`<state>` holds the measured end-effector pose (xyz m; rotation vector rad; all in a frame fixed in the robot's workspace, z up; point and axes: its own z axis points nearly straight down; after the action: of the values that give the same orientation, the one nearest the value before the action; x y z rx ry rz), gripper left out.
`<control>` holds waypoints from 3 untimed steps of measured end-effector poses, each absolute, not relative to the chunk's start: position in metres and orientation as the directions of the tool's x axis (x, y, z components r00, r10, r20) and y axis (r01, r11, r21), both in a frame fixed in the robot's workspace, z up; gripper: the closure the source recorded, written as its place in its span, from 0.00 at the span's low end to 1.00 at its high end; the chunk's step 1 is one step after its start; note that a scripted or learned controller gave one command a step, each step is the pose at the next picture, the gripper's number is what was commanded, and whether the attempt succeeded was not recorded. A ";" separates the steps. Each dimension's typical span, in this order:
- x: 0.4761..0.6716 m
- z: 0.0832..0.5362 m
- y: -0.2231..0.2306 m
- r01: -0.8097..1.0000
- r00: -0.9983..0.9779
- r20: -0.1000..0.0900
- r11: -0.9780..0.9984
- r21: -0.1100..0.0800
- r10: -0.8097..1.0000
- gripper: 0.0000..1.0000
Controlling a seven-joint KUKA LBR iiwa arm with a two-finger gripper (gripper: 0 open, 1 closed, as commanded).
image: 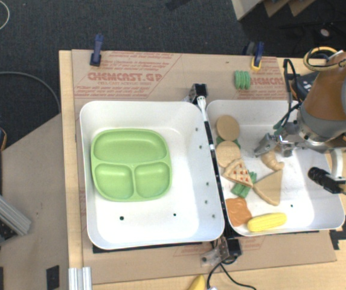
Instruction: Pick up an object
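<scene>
The hand hangs low in the right bin, touching or just above a small beige piece. Whether it is open or closed, I cannot tell.

Toy food crowds the left side of the right bin. A tan disc, a paler biscuit, a pizza slice, a green piece, a tan wedge, an orange piece and a yellow corn cob run close-packed beside the wall it shares with the left bin. The right bin's lower right floor lies bare. The arm and its tool block the upper right, with a small tan piece just beside the tool. In the left bin, a green divided plate takes the middle, and the bare floor is widest below it and to its right.
</scene>
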<state>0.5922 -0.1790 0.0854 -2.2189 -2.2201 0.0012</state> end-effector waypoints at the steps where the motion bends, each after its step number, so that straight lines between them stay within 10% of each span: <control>1: 0.593 0.096 -0.180 1.000 0.001 0.000 -0.001 0.001 1.000 1.00; 3: 0.594 0.115 -0.180 1.000 0.002 -0.001 -0.002 0.005 1.000 1.00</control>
<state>0.5942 -0.1798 0.1155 -2.2270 -2.2224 -0.0047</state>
